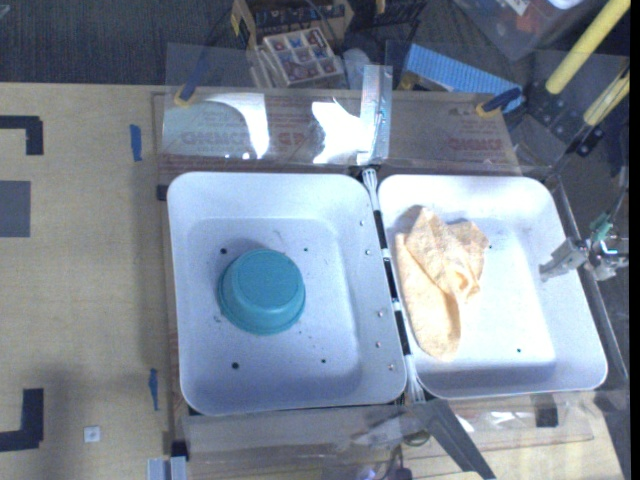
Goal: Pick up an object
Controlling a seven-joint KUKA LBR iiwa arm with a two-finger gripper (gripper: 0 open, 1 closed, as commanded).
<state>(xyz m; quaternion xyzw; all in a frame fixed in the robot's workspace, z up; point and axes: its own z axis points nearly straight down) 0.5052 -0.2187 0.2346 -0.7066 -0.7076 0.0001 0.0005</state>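
Note:
A teal bowl (pixel 262 290) lies upside down in the middle of the left bin (pixel 190 218). A crumpled pale orange cloth (pixel 443 273) lies in the left half of the right bin (pixel 530 208), stretching from its back toward its front. My gripper (pixel 585 255) is small in view at the right rim of the right bin, well to the right of the cloth and touching neither object. Nothing is seen in its grasp.
A clear plastic wall (pixel 300 128) stands behind both bins. Clutter, a blue pad (pixel 450 68) and a yellow bar (pixel 595 28) lie beyond it. The wooden bench (pixel 80 298) extends to the left, marked with black corner tape.

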